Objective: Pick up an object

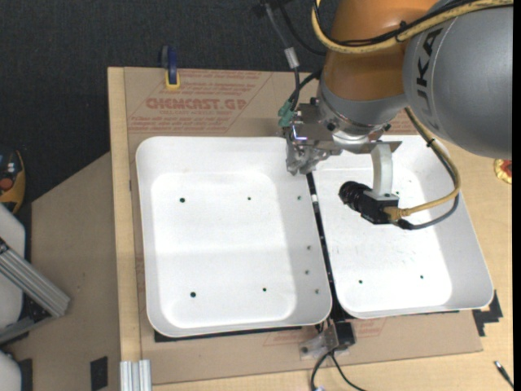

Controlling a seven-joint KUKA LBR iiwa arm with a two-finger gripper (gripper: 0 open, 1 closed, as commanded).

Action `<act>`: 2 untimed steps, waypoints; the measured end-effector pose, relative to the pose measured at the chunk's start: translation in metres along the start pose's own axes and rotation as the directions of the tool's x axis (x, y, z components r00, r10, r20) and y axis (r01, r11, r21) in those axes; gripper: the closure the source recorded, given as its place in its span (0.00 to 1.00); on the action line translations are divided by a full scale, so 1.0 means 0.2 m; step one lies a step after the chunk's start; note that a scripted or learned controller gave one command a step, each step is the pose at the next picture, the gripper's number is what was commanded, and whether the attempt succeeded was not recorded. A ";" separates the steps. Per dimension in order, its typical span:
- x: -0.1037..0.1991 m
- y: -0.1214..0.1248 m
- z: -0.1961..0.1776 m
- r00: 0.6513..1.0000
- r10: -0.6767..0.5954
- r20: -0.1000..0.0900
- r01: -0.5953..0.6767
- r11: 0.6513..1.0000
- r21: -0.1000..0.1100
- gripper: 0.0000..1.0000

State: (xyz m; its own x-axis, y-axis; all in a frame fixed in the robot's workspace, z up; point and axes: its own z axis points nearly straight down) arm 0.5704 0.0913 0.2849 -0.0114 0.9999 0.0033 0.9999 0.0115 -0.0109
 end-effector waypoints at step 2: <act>-0.22 0.20 -0.19 1.000 0.022 0.007 -0.021 1.000 -0.021 1.00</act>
State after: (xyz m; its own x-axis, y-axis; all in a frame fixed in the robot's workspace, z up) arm 0.6113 0.0472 0.3218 0.0101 0.9999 -0.0038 0.9999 -0.0100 0.0096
